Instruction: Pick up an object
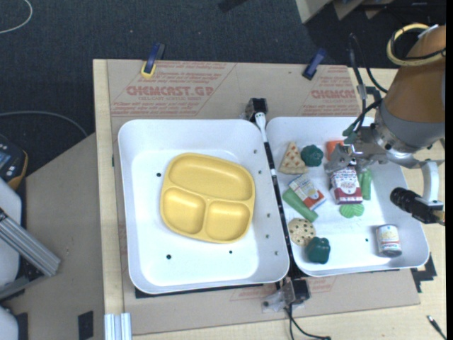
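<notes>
The right bin (407,257) holds several toy foods. My gripper (346,156) hangs low over the bin's upper middle, under the grey wrist and orange band (417,83). Just below it, touching or nearly so, lies a red and white carton (345,185). A small orange piece (334,148) sits by the gripper's left side. A green stick (365,185) and a green leafy piece (351,209) lie next to the carton. Whether anything is gripped is hidden by the wrist hardware.
Left of the gripper are a pizza slice (291,159), a dark green lump (311,155), a white packet (307,190) and a green bar (299,204). A cookie (301,229), green pepper (318,249) and small can (388,239) lie nearer the front. The left bin (141,261) holds a yellow divided plate (207,197).
</notes>
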### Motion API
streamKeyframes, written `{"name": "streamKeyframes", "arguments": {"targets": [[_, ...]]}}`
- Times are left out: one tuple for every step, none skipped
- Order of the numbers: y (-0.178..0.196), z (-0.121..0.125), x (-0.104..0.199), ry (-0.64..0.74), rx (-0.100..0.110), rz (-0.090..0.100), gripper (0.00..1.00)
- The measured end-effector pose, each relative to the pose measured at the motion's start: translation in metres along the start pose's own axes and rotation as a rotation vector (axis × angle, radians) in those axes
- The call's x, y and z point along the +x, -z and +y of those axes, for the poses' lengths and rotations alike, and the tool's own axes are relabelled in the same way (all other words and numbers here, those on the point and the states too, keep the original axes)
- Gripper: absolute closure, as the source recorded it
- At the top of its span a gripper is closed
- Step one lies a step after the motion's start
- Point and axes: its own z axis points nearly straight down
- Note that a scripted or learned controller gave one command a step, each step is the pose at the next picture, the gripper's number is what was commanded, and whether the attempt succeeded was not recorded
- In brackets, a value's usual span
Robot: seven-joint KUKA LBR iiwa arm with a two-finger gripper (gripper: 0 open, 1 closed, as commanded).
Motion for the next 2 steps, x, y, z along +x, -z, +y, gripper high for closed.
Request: {"name": "streamKeyframes", "arguments": {"targets": [[0.001,0.022,0.052,0.001,-0.001,0.000,1.00],[0.009,0.004,0.054,-0.006,0.006,0.001,1.00]]}}
